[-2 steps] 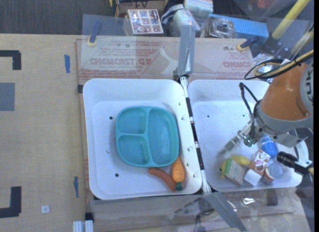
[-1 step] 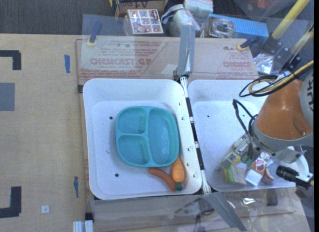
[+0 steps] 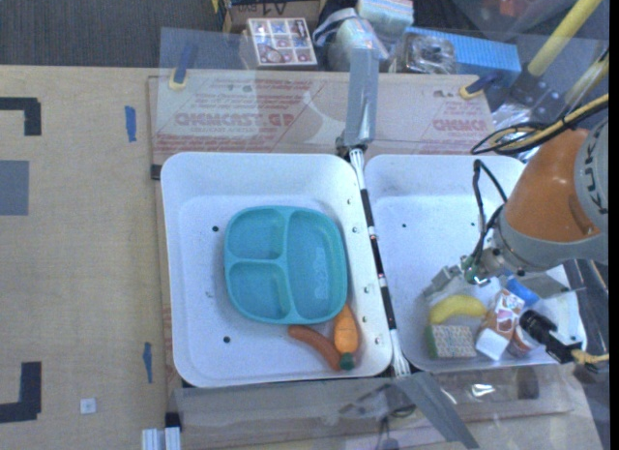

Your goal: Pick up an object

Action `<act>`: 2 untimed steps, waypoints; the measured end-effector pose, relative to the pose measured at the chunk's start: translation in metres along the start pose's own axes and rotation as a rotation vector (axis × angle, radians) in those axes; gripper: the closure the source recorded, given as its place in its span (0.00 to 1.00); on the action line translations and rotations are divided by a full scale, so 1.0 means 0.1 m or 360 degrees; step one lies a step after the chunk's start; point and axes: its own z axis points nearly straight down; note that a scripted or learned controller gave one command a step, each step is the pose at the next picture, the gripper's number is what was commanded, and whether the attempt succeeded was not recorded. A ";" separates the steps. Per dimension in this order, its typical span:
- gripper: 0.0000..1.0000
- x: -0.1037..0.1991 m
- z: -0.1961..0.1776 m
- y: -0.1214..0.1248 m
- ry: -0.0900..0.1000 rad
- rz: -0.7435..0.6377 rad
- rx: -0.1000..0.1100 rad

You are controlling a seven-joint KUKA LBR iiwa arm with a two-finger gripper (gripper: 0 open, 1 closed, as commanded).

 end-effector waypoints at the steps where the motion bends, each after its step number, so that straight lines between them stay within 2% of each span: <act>1: 0.00 0.35 -0.01 -0.28 -0.0009 -0.0172 -0.0008; 2: 1.00 0.34 -0.11 -0.27 -0.0011 -0.0171 -0.0013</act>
